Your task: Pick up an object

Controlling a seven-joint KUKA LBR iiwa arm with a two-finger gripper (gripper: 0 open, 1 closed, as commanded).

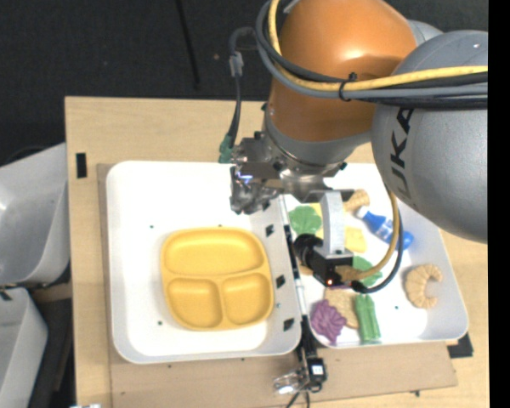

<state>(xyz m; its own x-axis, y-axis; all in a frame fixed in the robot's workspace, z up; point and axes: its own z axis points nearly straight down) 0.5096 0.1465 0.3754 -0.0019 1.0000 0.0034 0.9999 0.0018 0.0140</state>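
Bench [85, 126]: carries two shallow white bins, side by side.

Left bin [132, 228]: holds one yellow divided tray [217, 279], lying flat and set toward 5 o'clock of the bin's centre. Its right edge is near the wall between the bins.

Gripper [246, 192]: stands at 1 o'clock from the yellow divided tray, over the left bin's 2 o'clock corner and just beside the wall between the bins. Whether it is open or closed cannot be told from this view.

Right bin [408, 323], pickable items lying loose:
- purple piece [327, 320], at the 7 o'clock corner
- round green piece [304, 221], at 12 o'clock from the purple piece, near the dividing wall
- green stick [367, 317], just beside the purple piece at its 3 o'clock, lying along the 12-to-6 line
- yellow piece [354, 238], near the bin's centre
- small tan piece [355, 200], at 12 o'clock from the yellow piece
- blue piece [384, 226], at 2 o'clock from the yellow piece, close to it
- croissant-shaped tan piece [423, 285], toward the bin's 4 o'clock side, apart from the rest

Arm [446, 143]: grey with an orange band [340, 49], overhanging the right bin from 12 to 3 o'clock
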